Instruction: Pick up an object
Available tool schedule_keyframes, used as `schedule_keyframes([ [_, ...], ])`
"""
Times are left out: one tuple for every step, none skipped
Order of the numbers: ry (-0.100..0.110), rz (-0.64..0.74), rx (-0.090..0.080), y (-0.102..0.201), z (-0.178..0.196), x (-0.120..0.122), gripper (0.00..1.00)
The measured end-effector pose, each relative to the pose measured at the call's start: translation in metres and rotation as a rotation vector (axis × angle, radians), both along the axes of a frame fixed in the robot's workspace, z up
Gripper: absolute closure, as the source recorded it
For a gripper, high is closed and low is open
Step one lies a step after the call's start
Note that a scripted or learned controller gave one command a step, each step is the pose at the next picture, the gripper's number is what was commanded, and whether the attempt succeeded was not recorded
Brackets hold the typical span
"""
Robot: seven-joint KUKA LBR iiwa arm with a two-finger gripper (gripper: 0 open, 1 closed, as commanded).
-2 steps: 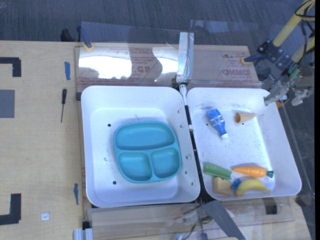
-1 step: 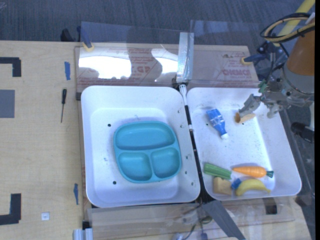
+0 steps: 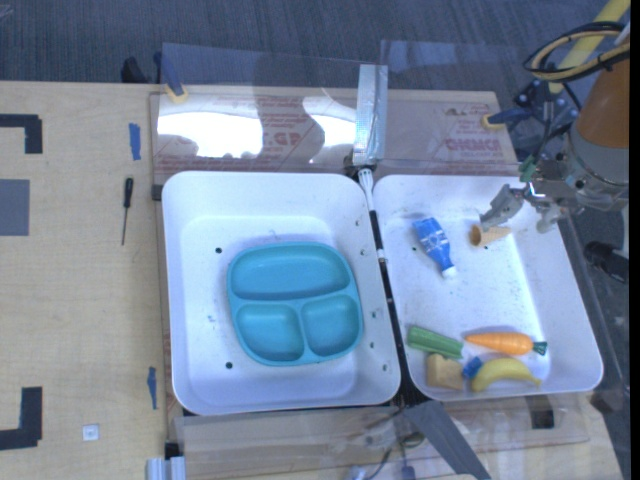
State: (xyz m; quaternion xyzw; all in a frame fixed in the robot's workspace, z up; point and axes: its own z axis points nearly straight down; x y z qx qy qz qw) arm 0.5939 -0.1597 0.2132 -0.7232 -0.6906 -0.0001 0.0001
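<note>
The right bin (image 3: 560,268) holds several small objects. A blue tube with a white cap (image 3: 432,243) lies near its back left. A small tan piece (image 3: 488,234) sits just right of the tube. Along the front lie a green vegetable (image 3: 434,340), an orange carrot (image 3: 500,343), a yellow banana (image 3: 503,372) and a tan block (image 3: 441,370). My gripper (image 3: 522,214) hangs over the bin's back right, open, with nothing between its fingers. Its left finger (image 3: 497,209) is just above the tan piece.
The left bin (image 3: 190,218) bears a teal divided plate (image 3: 295,301). A clear panel with a metal post (image 3: 371,113) stands behind both bins. Yellow and black cables (image 3: 570,53) hang at the back right by the arm.
</note>
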Motion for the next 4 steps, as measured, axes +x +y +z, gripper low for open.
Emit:
schedule_keyframes([
  [-0.006, 0.143, 0.000, 0.085, 0.047, 0.007, 0.00],
  [0.005, 0.348, 0.002, 0.126, -0.031, 0.010, 0.00],
  [0.004, 0.252, -0.001, 0.060, -0.071, 0.023, 0.00],
  [-0.005, 0.502, -0.002, 0.063, -0.126, 0.021, 0.00],
])
